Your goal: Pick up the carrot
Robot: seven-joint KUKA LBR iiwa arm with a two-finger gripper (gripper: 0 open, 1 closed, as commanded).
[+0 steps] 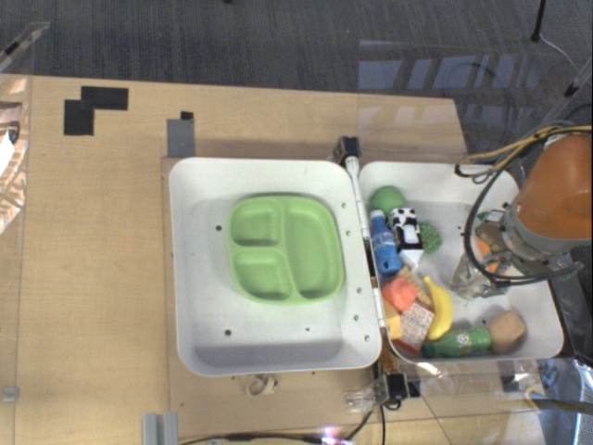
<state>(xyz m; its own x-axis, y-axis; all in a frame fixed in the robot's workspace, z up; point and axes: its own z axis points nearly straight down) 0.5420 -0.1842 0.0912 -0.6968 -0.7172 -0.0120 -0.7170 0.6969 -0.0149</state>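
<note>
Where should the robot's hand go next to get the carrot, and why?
Probably slide left in the view: the gripper hovers over the right bin beside the banana, and the orange piece that looks like the carrot lies on the banana's far side.

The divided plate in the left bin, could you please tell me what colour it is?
Light green; the divided plate shows clearly in the camera view.
</note>
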